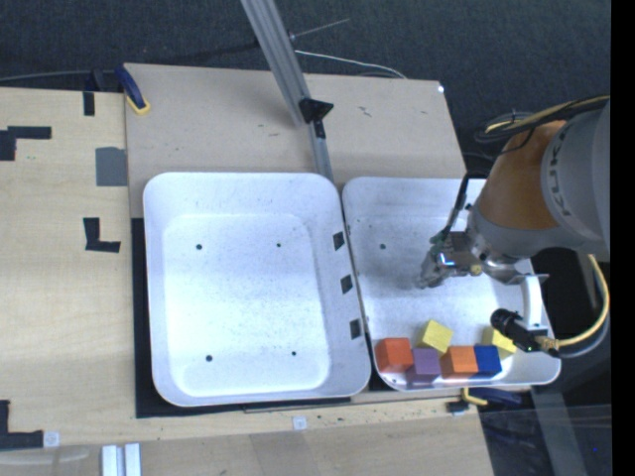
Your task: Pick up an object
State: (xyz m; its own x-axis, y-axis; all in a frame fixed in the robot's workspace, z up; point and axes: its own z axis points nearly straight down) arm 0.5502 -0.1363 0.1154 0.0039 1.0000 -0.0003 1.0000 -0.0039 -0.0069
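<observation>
Blocks lay nearest the camera, bunched along the near wall of the right bin (397, 206): an orange block (395, 353), a purple block (427, 363), a second orange block (460, 362) and a blue block (487, 361) in a touching row, with a yellow block (437, 336) tilted just behind them. A further yellow piece (503, 341) sat at the row's right end, partly hidden by my cabling. The left bin (159, 266) held nothing that I could make out.

My gripper (437, 271) was over the middle of the right bin, above bare floor and apart from the cluster. Its tips were too small and blurred for me to judge their opening, and I could see nothing between them.

I judged the step in hand to be the approach: no block had been lifted, and all rested on the bin floor. The next move called for travel toward the near wall and a descent on one block. The yellow block looked the best candidate, standing freest; the row was packed tight against the wall, leaving little room for my tips beside any member.
</observation>
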